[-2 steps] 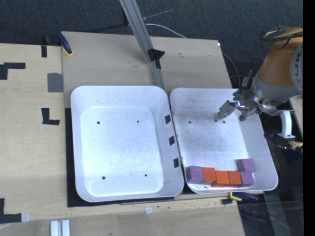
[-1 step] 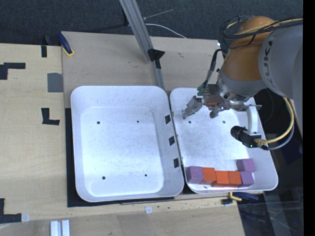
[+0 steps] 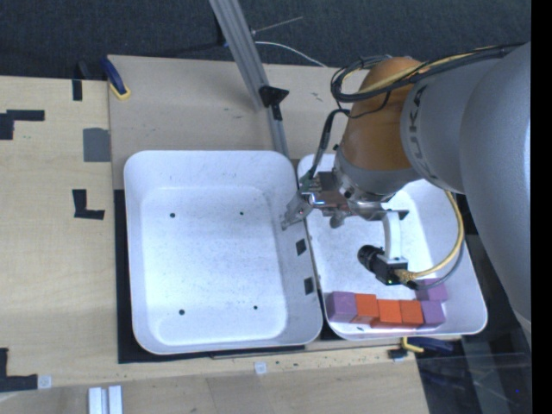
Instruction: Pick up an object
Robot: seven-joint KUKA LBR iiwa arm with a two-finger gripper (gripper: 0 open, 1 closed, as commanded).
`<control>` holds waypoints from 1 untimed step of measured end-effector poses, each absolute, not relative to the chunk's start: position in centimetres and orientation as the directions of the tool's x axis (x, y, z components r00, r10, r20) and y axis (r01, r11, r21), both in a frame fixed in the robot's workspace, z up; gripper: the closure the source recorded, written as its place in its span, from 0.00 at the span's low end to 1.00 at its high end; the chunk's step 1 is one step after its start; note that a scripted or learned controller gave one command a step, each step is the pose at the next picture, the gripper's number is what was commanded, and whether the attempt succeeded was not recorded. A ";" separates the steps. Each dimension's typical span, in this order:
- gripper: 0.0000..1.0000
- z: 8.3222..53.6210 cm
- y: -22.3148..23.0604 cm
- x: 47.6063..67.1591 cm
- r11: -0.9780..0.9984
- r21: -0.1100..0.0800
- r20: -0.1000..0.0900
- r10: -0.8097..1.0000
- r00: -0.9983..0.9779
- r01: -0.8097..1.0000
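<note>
A row of blocks lies along the near wall of the right bin (image 3: 466,317): a purple block (image 3: 343,304) at the left, orange blocks (image 3: 388,311) in the middle and another purple block (image 3: 434,304) at the right. My gripper (image 3: 321,207) hangs below the orange wrist band over the right bin's left part, close to the wall shared with the left bin. It is well back from the blocks and no block shows in it. The wrist hides much of the gripper from above.
The left bin (image 3: 138,231) sits beside the right one, with only small dark specks on its floor. A slanted metal rail (image 3: 246,54) runs down from the top toward the bins' far edge. The grey arm covers the right side.
</note>
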State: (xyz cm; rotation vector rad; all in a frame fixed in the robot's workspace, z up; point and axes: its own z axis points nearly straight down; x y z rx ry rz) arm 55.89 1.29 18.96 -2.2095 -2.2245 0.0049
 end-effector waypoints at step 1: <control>0.00 19.1 7.3 52.3 0.007 -0.005 0.002 1.000 -0.007 1.000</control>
